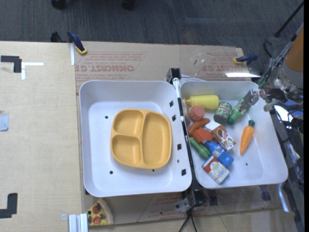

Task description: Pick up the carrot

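The carrot (246, 137) is orange with a green top. It lies alone on the floor of the right bin (270, 170), near its right wall, with the tip toward the front. My gripper (249, 101) hangs over the bin's back right part, above a green bottle (236, 115). It is well behind the carrot and apart from it. Nothing shows in its grasp.
Left of the carrot is a heap of toy food: a yellow bottle (203, 101), a can (223, 112), red and green pieces (199, 128) and small cartons (216, 169). In the left bin (91, 129) lies a yellow divided plate (142, 138). A pizza toy (98, 214) rests outside at the front.
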`<state>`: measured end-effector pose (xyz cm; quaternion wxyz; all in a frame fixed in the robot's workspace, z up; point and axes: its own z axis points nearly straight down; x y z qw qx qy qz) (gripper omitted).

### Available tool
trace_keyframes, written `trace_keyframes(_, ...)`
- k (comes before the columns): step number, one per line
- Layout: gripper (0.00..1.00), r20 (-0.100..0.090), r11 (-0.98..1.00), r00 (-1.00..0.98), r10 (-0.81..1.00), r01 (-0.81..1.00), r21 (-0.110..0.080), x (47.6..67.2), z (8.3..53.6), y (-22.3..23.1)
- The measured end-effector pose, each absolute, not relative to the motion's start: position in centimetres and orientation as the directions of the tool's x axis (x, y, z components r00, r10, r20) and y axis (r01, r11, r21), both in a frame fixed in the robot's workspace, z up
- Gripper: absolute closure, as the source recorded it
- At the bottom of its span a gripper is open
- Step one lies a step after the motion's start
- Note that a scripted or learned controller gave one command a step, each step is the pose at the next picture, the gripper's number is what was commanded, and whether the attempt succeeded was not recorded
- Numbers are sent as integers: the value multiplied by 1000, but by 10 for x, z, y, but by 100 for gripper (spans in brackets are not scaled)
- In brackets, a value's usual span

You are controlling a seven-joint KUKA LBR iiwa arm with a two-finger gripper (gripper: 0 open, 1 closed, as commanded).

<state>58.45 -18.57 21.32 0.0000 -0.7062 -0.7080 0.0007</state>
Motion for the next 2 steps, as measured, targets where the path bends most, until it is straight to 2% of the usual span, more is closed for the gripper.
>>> trace_keyframes(1,0,9,90,-90,996,996,5,564,93,-215)
trace_keyframes(2,100,4,87,-87,996,996,5,565,102,-217)
